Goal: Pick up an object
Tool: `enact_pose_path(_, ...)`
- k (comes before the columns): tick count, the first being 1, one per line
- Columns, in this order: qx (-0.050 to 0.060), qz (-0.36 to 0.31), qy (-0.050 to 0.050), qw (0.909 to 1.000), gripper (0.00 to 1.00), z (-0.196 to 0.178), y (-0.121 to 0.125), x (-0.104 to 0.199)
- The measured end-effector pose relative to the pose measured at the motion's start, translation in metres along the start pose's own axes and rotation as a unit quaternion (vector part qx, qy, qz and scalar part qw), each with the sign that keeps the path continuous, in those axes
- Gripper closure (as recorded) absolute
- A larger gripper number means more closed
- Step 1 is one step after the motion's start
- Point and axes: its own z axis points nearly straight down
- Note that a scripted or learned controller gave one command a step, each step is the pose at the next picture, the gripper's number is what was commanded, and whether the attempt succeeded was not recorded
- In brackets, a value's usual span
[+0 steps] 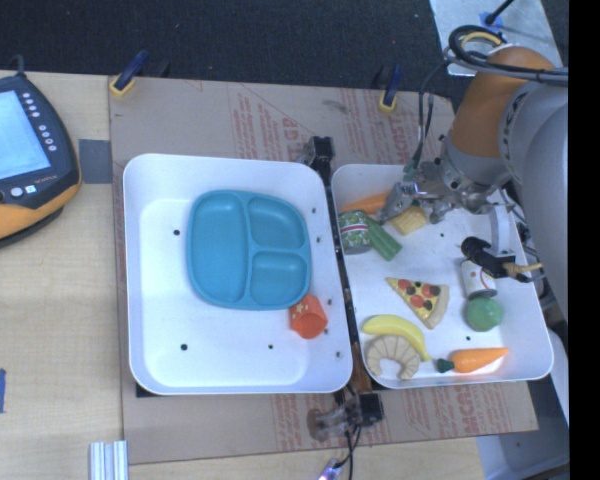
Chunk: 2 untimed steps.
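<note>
We cannot tell the claw [417, 200] state; it sits low at the right bin's [525, 373] far-left corner among a yellow block [409, 222], green can [356, 232] and carrot [365, 204]. The left bin [155, 368] holds a blue tray [248, 249] and orange cup [308, 319].

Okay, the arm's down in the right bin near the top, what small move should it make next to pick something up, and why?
Probably a short drop straight down, then a close. The gripper sits low at the far end of the right bin, right over a yellow wedge with an orange piece and a green can beside it. I can't see anything between its fingers, so the nearest target seems that wedge.
</note>
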Motion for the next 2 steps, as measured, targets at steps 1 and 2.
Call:
enact_pose_path(1, 0.001, -0.002, 0.0, 1.0, 1.0, -0.011, 0.0, 0.0)
enact_pose_path(2, -0.002, 0.0, 0.001, 1.0, 1.0, -0.121, -0.056, 0.072)
